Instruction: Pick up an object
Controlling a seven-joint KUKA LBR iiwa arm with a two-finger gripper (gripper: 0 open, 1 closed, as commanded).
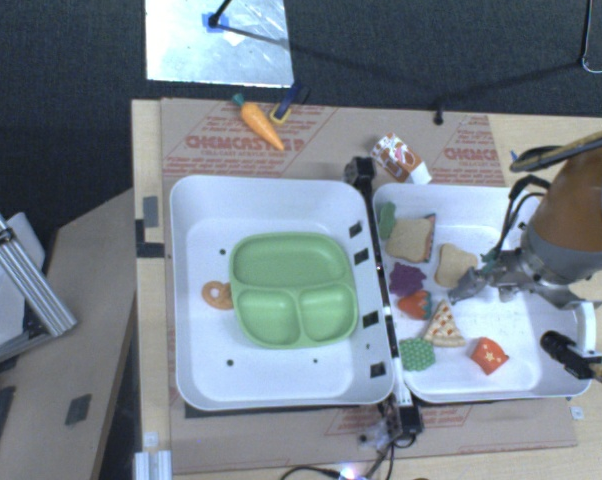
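Note:
My gripper (473,284) hangs low over the right bin (521,383), its tip just beside a tan toast slice (451,264) and above a pizza wedge (443,325). Nothing shows as held. A second toast slice (411,236), purple grapes (408,278), a small red-orange piece (414,305), a green leafy piece (416,353) and a red block (489,355) also lie in this bin. The grey and orange arm (576,223) covers the bin's right side.
The left bin (196,368) holds a green divided plate (289,290) and an orange ring (218,295). Behind the bins lie a toy carrot (261,125) and a small carton (401,158). A black divider (376,288) runs between the bins.

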